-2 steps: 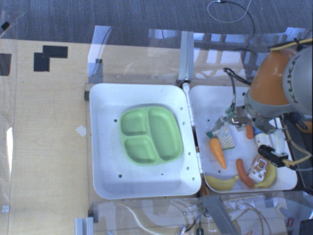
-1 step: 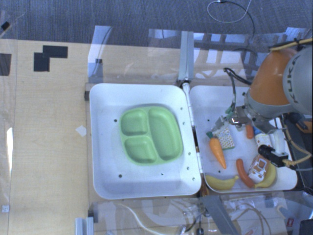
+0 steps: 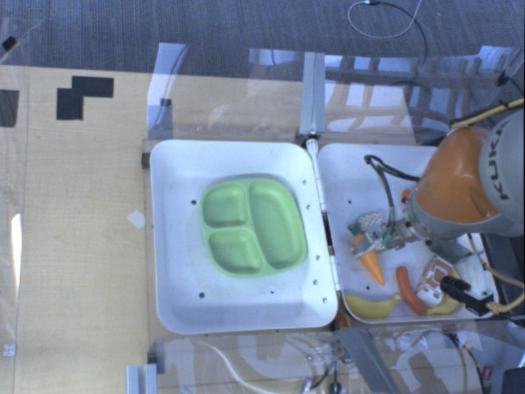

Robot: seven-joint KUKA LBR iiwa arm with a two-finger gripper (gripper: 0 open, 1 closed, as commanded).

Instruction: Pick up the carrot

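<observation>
One small carrot (image 3: 372, 265) lies in the right bin (image 3: 344, 179), tip pointing toward the near wall, just beside my gripper (image 3: 384, 238) and close to a banana (image 3: 371, 304) and a red sausage-shaped toy (image 3: 408, 289). I judge it a light, stiff plastic toy, smooth and tapered, so it may slip out toward the thin end; I would take it across the thick upper part, near the green top. Whether my gripper is open or closed I cannot tell, because my wrist and the clutter around it blur together. The left bin (image 3: 176, 245) carries a green divided tray (image 3: 253, 226)
</observation>
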